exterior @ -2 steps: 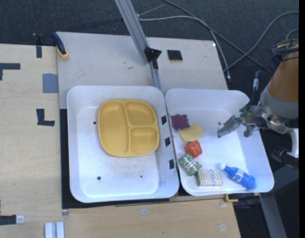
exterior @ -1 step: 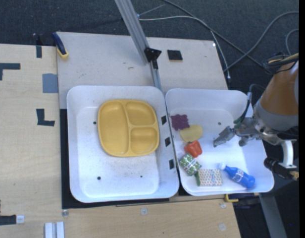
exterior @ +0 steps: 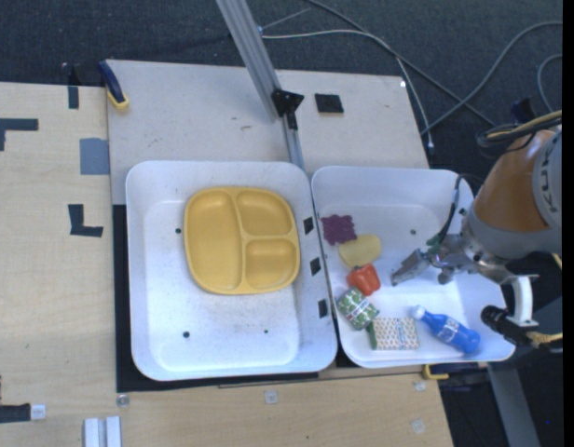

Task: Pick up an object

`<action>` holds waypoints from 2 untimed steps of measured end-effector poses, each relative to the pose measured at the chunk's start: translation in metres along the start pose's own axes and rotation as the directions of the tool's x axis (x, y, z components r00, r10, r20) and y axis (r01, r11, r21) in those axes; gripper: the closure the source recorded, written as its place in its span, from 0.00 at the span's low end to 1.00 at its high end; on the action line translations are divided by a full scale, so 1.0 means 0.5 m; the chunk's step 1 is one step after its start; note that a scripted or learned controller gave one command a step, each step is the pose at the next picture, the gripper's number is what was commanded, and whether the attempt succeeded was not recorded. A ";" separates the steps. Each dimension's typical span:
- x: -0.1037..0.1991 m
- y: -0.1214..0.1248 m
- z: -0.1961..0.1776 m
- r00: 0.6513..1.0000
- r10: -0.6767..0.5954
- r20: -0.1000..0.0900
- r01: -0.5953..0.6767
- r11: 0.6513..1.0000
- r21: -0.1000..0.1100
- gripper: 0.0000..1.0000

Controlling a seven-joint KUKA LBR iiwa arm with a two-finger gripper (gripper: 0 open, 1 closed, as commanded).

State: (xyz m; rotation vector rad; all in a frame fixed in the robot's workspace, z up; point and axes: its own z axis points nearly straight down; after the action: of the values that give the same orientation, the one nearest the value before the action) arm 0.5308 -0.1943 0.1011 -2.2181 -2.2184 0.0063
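The right bin [exterior: 389, 182] holds a purple grape bunch [exterior: 338, 227], a pale yellow piece [exterior: 361, 249], a red pepper-like toy [exterior: 364, 278], a green patterned item [exterior: 356, 309], a small speckled packet [exterior: 395, 333] and a blue bottle [exterior: 448, 331]. My gripper [exterior: 405, 267] reaches in from the right, low over the bin's middle. It sits just right of the red toy and the yellow piece, apart from both. Nothing shows between its fingers, which look spread.
The left bin [exterior: 157, 277] carries a yellow divided plate [exterior: 241, 239]. A slanted metal pole [exterior: 254, 45] runs from the top down to the gap between the bins. Cables lie on the dark floor at the upper right. The arm's orange band [exterior: 511, 189] overhangs the right bin's edge.
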 end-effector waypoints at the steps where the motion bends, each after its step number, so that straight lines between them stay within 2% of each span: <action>1: -0.001 0.002 0.029 1.000 -0.001 0.002 0.001 1.000 -0.006 0.00; 2: 0.000 0.005 0.005 1.000 -0.001 0.003 0.001 1.000 -0.012 1.00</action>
State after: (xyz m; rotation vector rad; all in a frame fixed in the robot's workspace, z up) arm 0.5333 -0.1945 0.0986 -2.2239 -2.2273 -0.0037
